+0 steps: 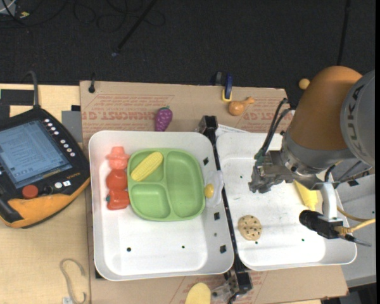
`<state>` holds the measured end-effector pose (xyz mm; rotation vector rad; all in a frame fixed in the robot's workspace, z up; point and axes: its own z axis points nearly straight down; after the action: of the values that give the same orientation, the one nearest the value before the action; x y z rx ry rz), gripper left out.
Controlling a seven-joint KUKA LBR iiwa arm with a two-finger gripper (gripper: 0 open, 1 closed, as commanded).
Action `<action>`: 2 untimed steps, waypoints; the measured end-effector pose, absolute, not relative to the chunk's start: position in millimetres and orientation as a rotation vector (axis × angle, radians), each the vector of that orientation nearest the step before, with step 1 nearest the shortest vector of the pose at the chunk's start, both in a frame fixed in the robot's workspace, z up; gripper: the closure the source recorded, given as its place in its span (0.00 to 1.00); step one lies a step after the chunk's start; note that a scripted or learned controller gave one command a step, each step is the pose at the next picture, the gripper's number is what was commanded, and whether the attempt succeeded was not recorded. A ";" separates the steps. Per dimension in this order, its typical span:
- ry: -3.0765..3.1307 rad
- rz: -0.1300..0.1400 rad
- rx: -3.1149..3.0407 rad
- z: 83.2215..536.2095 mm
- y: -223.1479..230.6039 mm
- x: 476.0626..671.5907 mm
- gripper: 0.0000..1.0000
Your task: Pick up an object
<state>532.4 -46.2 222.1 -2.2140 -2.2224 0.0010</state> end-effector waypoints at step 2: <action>-2.221 0.004 -2.214 218.9 53.0 508.6 1.00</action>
<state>508.6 53.0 218.9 -2.2141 -2.2214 0.0039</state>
